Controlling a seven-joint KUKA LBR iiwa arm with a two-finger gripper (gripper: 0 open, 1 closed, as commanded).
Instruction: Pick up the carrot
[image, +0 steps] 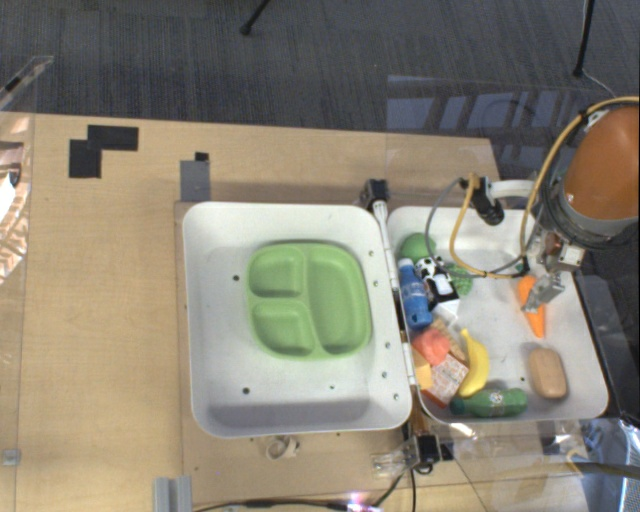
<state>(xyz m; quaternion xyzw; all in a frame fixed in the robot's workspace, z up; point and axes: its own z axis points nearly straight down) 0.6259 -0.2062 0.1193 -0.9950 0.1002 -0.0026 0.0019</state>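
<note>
We see a green tray (305, 300) in the white left bin (215, 400). Right of that tray lie a blue bottle (413, 294), a yellow banana (475, 366), an orange carrot (533, 308) and a tan bread roll (547, 372).

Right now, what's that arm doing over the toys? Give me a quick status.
Gripper down in right bin, at the carrot; grip unclear. Carrot lies near bin's right side. Brown potato-like toy just below it, apart.

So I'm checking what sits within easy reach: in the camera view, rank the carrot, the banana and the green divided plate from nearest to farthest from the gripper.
1. Carrot, right bin, at the gripper.
2. Banana, same bin, lower left of the gripper.
3. Green divided plate, left bin, farthest.
</note>
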